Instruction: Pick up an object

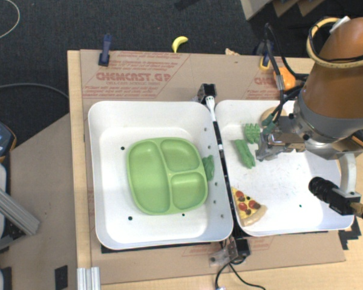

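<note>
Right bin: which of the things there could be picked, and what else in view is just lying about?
Pick candidates, right bin:
- green toy piece, nearest the tool
- second green piece
- pizza slice toy

Lying about:
- green divided plate in left bin
- yellow piece beyond the bench
- blue clamp

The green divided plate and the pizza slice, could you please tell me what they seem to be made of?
Green divided plate: probably moulded plastic, judging by its uniform colour, soft sheen and rounded compartment walls. Pizza slice: seemingly a plastic or rubber toy, with flat tan crust and painted-looking red dots; which one is unclear.
</note>
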